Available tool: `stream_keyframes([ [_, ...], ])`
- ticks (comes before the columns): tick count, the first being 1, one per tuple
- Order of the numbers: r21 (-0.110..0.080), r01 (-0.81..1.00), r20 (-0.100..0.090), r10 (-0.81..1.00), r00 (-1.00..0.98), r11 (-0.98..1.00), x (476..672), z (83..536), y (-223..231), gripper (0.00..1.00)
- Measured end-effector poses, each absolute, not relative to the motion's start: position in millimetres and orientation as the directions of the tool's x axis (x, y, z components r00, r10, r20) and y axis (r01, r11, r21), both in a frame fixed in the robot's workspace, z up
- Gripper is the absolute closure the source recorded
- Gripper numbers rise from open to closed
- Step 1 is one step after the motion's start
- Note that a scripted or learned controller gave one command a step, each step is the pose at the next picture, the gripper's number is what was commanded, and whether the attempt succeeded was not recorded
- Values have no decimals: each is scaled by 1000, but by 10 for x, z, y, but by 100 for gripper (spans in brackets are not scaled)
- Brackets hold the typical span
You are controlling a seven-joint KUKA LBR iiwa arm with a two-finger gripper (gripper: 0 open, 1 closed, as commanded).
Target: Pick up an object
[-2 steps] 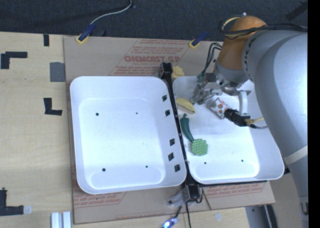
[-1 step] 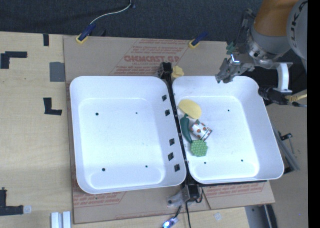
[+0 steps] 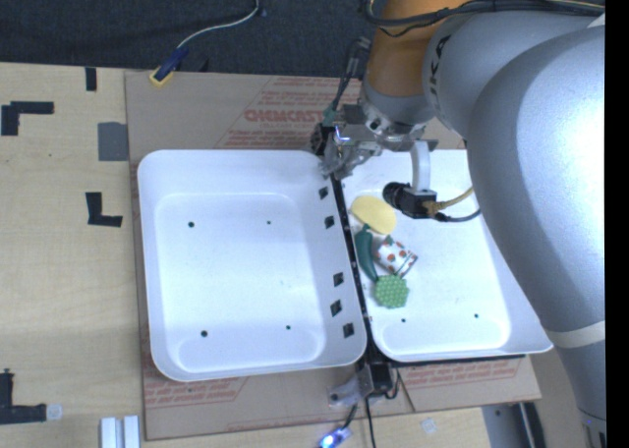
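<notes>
Two shallow white bins sit side by side on a sheet of brown cardboard (image 3: 285, 112) that covers part of the wooden bench (image 3: 59, 240). Taking the black divider (image 3: 344, 240) where the bins meet as the landmark, the left bin (image 3: 157, 181) lies to its left and shows a bare white floor with a few small dark dots. The right bin (image 3: 491, 338) lies to its right and carries a small cluster of things close against the divider.

Nearest the divider's far end lies a pale yellow piece (image 3: 374, 214). Just below it, a dark green curved piece (image 3: 366, 253) runs alongside the divider, almost touching it. Beside that, a little farther from the divider, is a small white piece with red spots (image 3: 397, 258), and just below this lies a round green knobbly ball (image 3: 391, 292). These four lie tightly together, touching or nearly so.

The grey arm (image 3: 531, 141) with its orange band (image 3: 413, 33) reaches over the right bin, and its hand (image 3: 339, 156) hangs at the far end of the divider, above the rim where the bins meet and apart from the cluster. I cannot tell whether the hand is apart or together; nothing is seen between its parts. A black fitting with a cable (image 3: 413, 198) hangs just beside the yellow piece, on the side away from the divider.
</notes>
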State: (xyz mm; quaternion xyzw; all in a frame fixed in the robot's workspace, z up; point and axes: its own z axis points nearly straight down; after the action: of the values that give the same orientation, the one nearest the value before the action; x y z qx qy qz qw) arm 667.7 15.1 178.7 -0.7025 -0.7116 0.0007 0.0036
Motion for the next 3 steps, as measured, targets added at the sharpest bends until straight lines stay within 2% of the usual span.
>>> stream_keyframes([
  [1,18,1000,3,1000,-8,8,6692,4110,745,100],
  [2,-5,1000,0,1000,-10,10,6670,3479,1740,100],
  [3,-8,1000,-2,1000,-6,6,6662,2600,2371,100],
])
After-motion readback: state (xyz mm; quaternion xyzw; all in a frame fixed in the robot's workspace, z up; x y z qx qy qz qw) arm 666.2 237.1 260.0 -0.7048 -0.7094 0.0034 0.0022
